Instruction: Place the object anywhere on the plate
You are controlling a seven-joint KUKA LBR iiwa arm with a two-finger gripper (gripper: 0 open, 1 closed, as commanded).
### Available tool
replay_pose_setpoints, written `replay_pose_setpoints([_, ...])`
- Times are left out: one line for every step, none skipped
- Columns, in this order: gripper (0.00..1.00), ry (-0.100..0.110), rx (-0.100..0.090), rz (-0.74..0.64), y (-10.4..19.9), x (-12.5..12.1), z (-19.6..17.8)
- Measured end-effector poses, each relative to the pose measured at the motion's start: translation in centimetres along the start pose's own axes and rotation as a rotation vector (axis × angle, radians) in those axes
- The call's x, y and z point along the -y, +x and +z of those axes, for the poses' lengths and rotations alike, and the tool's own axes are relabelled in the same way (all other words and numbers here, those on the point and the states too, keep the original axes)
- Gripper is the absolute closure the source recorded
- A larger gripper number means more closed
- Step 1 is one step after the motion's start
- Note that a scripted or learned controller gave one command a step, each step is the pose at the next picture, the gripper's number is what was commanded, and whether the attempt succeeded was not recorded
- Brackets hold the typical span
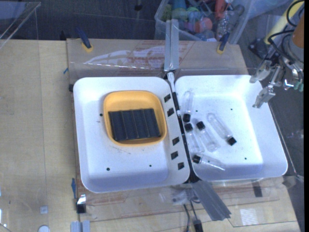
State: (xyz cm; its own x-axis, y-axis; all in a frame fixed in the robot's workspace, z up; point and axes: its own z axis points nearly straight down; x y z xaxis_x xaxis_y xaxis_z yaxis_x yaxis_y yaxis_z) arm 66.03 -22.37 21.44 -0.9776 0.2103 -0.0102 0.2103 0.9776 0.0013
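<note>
Several clear vials (220,128) with black caps are seen lying in the right bin (270,151), left of and nearer than the gripper (268,87). Its jaws appear spread with nothing between them. The yellow plate (112,102) is set in the left bin (87,129).

The two bins (87,173) look like smooth white plastic with a soft sheen. The plate (110,102) is glossy yellow plastic, carrying a matt dark ribbed block (134,124). The vials (219,128) are clear plastic with black caps. The desk (34,129) is pale matt wood.
</note>
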Motion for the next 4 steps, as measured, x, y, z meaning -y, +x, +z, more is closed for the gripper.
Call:
replay_pose_setpoints([1.0, -0.003, 0.011, 0.004, -0.2, 0.0, -1.2])
replay_pose_setpoints([1.0, 0.0, 0.001, -0.232, -0.3, -0.3, -4.2])
replay_pose_setpoints([1.0, -0.003, -0.005, -0.519, -0.2, -0.3, -2.1])
replay_pose_setpoints([1.0, -0.002, 0.001, -0.793, -0.7, -0.4, -3.7])
